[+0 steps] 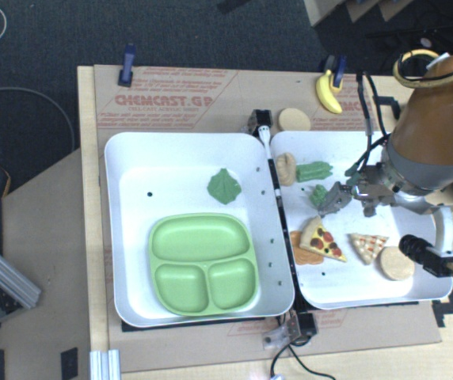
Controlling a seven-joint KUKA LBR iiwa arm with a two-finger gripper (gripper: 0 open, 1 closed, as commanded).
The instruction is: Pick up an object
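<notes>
My gripper (336,199) hangs low over the middle of the right bin (345,295), its tip right against a small green piece (318,196). I cannot make out whether that piece is held. Around it lie a long green piece (314,170), a beige lump (286,169), a pepperoni pizza slice (321,241), a smaller pizza slice (367,245) and a round tan cookie (396,264). The left bin (119,212) holds a green leaf (225,186) and a green divided tray (203,261).
The grey arm with its orange band (436,125) covers the right bin's far right side. On the bench behind the bins lie a tan disc (294,119) and a yellow banana (329,93). Blue clamps (127,66) grip the bench's far edge.
</notes>
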